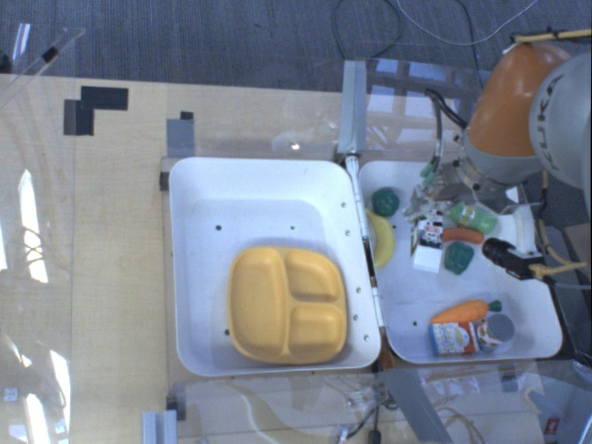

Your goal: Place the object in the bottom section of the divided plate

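Camera view: we are seeing the yellow divided plate (288, 304) lying in the left bin (199, 248), lower centre of the frame. The arm (518, 100) is reaching in at upper right, its gripper (428, 228) hanging over the right bin (546, 336); we cannot tell its state. Beneath it are lying a green ball (386, 202), a banana (381, 237), a carrot (460, 312) and a can (467, 338).
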You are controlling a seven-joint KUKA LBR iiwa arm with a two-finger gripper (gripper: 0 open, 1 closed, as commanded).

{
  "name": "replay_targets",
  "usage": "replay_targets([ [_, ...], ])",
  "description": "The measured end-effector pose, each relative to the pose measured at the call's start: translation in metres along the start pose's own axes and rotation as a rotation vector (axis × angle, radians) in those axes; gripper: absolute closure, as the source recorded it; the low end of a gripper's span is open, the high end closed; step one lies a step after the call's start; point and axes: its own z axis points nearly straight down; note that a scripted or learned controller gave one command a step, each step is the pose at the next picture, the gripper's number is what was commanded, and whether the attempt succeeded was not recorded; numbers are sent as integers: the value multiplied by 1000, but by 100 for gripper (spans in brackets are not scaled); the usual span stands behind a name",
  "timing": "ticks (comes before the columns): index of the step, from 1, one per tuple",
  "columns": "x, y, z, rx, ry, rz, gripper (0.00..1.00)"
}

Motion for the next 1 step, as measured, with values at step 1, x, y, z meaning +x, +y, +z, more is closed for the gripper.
replay_targets([
  [1, 117, 2, 0, 0, 2, -224, 100],
])
